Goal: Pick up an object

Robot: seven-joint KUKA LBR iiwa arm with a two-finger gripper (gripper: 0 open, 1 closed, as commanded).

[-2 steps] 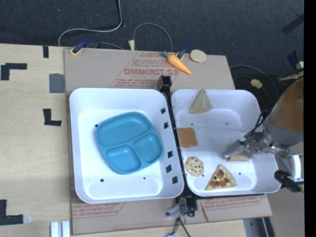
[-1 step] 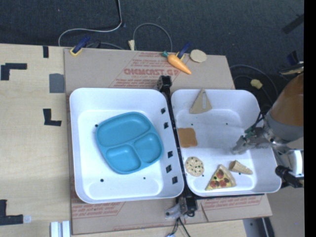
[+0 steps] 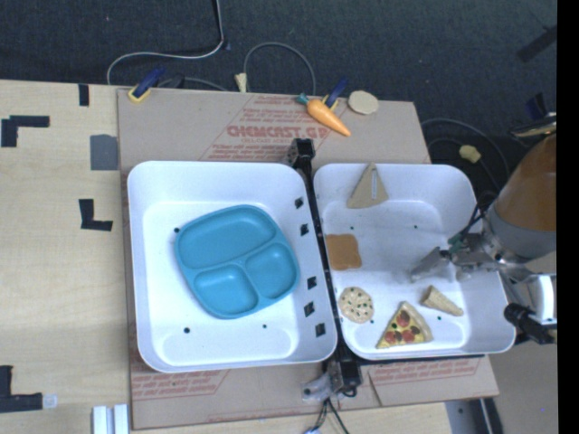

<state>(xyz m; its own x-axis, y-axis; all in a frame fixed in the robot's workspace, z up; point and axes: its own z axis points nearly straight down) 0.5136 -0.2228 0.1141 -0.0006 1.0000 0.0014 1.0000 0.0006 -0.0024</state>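
Nearest you, at the bottom edge of the right white bin (image 3: 470, 188), lie a toy pizza slice with red topping (image 3: 403, 326) and a round speckled cookie (image 3: 356, 305). Just above them, the grey gripper (image 3: 432, 265) reaches in from the right and hovers near a small tan wedge (image 3: 441, 301); you cannot tell how far its fingers are spread, and nothing visibly sits between them. You appear to be at the approach step, so the next move likely calls for lowering onto that wedge. A brown square piece (image 3: 343, 251) and a tan triangular slice (image 3: 368, 188) lie further off; the blue divided plate (image 3: 237, 259) sits in the left bin, well apart.
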